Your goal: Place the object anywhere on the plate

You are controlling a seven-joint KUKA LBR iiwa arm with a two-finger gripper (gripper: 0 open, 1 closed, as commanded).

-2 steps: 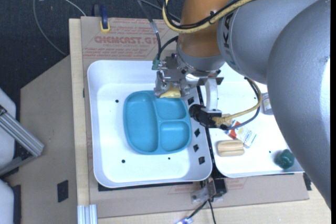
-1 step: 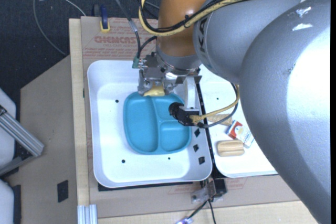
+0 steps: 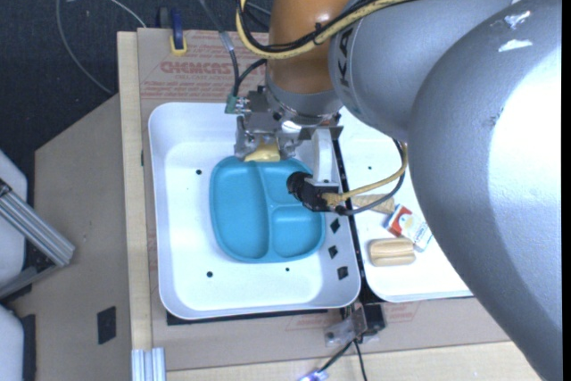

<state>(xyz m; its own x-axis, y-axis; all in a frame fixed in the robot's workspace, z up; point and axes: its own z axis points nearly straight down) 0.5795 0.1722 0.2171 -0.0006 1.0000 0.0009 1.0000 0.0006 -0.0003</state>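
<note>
Two bins on desk | blue plate in left bin | jaws at plate's far edge, over yellowish object — grip state unclear | bread roll in right bin

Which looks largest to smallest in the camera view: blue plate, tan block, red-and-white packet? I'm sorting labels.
1. Blue plate
2. Tan block
3. Red-and-white packet, partly hidden by the arm, so its rank against the block is unsure.
</note>
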